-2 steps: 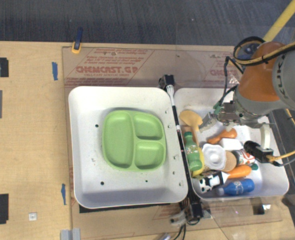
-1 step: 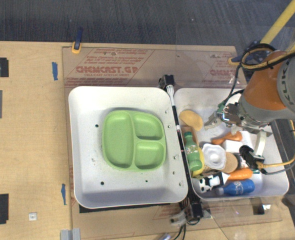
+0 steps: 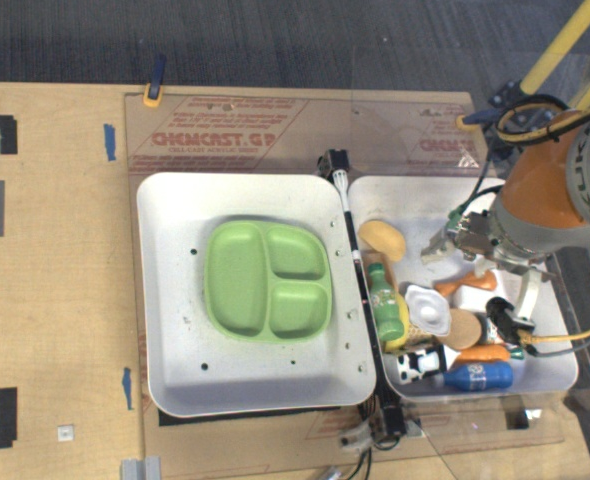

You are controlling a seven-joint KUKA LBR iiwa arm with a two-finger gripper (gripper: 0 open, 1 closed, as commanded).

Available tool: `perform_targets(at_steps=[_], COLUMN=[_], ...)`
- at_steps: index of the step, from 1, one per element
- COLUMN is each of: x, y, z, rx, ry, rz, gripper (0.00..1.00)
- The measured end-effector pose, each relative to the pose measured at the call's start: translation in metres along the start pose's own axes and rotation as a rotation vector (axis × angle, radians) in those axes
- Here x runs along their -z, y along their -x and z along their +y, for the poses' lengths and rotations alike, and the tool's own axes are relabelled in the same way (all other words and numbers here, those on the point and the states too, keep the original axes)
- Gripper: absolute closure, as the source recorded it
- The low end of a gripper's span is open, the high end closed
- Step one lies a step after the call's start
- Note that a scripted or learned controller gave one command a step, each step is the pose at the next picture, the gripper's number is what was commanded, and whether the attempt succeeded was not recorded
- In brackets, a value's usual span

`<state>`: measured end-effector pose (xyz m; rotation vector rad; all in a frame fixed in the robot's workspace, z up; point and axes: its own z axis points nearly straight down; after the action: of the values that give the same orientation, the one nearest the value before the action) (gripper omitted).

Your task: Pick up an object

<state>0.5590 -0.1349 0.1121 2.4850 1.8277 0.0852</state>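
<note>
No label reads clearly; the left bin (image 3: 165, 298) holds 1 green divided plate (image 3: 268, 279); my gripper (image 3: 470, 236) hangs over the cluttered right bin (image 3: 560, 363); finger spread unclear.

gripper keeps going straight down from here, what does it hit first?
Probably the orange-and-white piece lying in the right bin: the gripper sits just above it, with the white cup to its left. Depth is hard to judge from this slanted view.

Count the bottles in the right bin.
2: a green bottle along the bin's left wall and a blue bottle lying at its near edge. The arm may hide others.
</note>
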Motion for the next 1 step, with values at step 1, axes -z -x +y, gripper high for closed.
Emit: perform_targets(at_steps=[1], x=[-0.0309], y=[0.0117], z=[0.0829], rx=[-0.116], ry=[-0.071], rz=[-0.017], gripper=[0.0])
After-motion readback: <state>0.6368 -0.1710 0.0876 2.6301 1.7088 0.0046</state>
